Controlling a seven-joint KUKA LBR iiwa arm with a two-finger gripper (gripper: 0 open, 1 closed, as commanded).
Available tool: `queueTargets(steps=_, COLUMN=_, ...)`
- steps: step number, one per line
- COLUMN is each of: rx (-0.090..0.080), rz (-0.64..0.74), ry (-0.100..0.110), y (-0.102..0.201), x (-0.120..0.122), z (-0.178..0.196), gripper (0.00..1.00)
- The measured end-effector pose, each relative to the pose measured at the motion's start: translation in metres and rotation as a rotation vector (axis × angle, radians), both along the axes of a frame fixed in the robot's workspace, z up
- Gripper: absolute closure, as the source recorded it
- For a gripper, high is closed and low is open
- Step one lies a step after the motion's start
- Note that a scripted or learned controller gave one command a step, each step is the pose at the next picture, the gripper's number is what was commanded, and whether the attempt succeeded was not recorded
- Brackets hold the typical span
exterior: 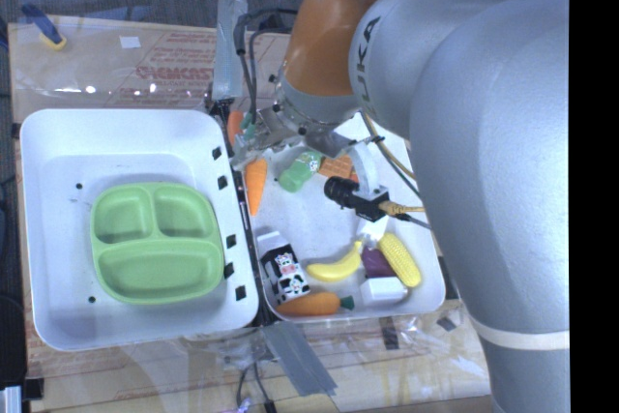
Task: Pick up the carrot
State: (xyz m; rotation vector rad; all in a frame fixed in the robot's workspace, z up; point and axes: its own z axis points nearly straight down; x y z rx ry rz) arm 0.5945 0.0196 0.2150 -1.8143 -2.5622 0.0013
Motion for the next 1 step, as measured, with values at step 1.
queueTargets(steps=1, rx=0.000, rz=0.009, ry=0.006, y=0.0338, x=-0.0473, z=-0.0255, gripper=1.00)
